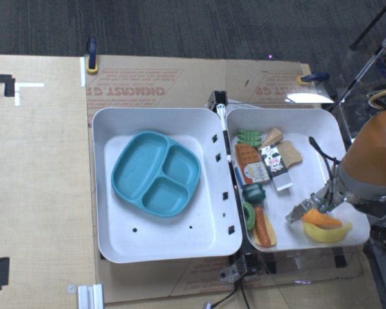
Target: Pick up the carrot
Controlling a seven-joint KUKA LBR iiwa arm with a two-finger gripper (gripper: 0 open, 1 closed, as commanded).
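Left bin (103, 192) holds a blue plate (156, 172). Right bin (331, 131): carrot (263, 227) at front-left corner, banana (327, 232) front-right. Gripper (302, 212) spread, holding nothing.

The carrot (263, 226), orange with a green top, lies lengthwise near the right bin's (289, 248) front-left corner.

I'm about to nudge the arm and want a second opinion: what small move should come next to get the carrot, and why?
Probably shift the gripper toward the left wall of the right bin, over the carrot. The carrot lies near that bin's front left corner, green top pointing away from the front edge, while the gripper sits beside the orange slice and banana, apart from the carrot.
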